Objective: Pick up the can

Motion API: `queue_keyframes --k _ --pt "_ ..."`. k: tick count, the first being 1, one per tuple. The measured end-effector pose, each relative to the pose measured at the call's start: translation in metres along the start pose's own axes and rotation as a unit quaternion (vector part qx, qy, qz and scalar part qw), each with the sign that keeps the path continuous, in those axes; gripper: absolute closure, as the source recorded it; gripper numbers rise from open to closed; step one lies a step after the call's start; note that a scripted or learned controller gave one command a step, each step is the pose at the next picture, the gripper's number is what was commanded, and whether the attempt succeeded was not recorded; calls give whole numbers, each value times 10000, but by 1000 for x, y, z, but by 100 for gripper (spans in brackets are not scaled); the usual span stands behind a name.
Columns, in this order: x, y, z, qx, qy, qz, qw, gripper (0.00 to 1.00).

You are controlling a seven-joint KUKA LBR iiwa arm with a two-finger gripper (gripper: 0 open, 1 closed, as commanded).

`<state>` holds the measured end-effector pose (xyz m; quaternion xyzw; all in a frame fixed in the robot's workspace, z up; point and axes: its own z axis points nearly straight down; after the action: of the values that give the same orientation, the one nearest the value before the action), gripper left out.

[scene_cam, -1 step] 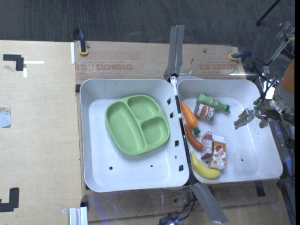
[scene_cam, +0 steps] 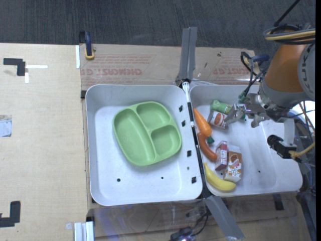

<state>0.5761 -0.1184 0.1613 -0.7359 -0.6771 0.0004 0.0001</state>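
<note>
Can (scene_cam: 217,119) lay on its side near the back of the right bin (scene_cam: 261,177), its long axis running left to right. The fingers (scene_cam: 235,113), apart, straddled its right end. Carrot (scene_cam: 202,122), sausage (scene_cam: 206,146), cartons (two) and banana (scene_cam: 218,181) lay beside it; the left bin (scene_cam: 100,154) held a green plate (scene_cam: 147,132).

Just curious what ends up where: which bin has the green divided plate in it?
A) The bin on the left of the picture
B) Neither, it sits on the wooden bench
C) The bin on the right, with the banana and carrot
A: the green divided plate lies flat inside the left bin, while the banana, carrot and can lie in the right bin.
</note>
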Motion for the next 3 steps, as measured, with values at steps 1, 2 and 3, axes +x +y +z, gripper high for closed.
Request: queue_keyframes --k 1,2,3 --pt "27 34 69 2 -2 -64 10000 0" --pt "27 34 59 -2 -5 -68 10000 100" --pt "59 78 -31 -3 -5 218 9998 100"
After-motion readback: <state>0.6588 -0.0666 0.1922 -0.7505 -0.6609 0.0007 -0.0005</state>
